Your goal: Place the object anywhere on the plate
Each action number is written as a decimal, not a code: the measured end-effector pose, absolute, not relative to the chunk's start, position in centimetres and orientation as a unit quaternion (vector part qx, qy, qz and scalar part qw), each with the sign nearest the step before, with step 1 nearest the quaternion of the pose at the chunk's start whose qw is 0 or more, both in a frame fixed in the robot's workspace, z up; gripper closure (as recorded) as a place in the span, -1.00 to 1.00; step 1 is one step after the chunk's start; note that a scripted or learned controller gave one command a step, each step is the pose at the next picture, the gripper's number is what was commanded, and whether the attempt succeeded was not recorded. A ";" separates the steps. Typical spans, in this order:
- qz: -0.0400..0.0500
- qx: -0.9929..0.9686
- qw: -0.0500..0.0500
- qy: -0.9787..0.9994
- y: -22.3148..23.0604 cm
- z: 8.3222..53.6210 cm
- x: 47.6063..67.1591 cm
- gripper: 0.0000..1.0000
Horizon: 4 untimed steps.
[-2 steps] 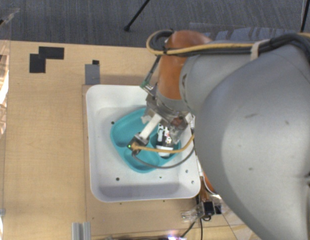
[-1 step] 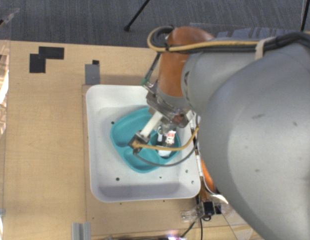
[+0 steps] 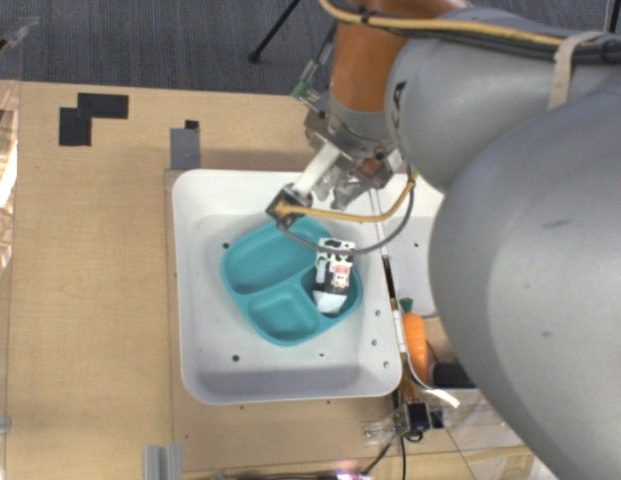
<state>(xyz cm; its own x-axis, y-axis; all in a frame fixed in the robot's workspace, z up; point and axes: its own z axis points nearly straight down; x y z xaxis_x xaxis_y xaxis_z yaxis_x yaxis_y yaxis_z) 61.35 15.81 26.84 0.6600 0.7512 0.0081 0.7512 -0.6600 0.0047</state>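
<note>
Fingers (image 3: 333, 276) low over teal plate (image 3: 270, 278), white object (image 3: 332, 300) beneath

One teal plate (image 3: 275, 288), two white bins (image 3: 200, 368) — one carrot (image 3: 415, 340).

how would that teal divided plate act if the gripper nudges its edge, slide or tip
Probably slide: the teal plate looks like rigid plastic lying in the smooth white bin. It seems light, so a nudge could shift it easily. Its raised rim may let it tilt if pressed down near the edge, disturbing the small white object.
</note>
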 end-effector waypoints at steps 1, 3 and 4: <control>-0.002 0.903 -0.002 0.429 23.9 20.2 63.8 1.00; 0.014 0.949 -0.001 0.315 23.9 10.6 66.4 1.00; 0.027 0.977 -0.001 0.213 24.0 10.6 65.5 1.00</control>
